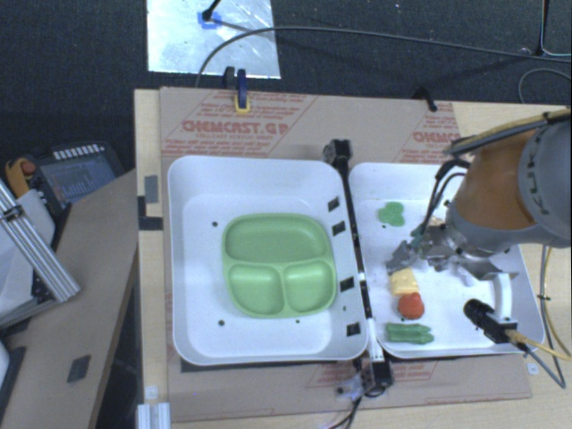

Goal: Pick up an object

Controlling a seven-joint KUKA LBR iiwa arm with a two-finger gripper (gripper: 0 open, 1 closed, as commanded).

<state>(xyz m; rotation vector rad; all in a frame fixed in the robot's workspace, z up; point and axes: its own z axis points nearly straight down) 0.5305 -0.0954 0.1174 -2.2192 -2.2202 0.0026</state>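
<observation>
The end effector hangs low in the right bin — open or closed cannot be told. Just below it lies the yellow piece, nearest target; it should descend straight, centred, clear of the red piece.

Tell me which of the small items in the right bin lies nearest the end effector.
The yellow item, just below the end effector. The red one and the long green one lie lower; the small green one lies higher.

Sitting in the left bin: a green divided plate. Lying beneath both bins, printed cardboard. Resting on dark carpet beyond, a silvery sheet crossed by a black cable.
</observation>
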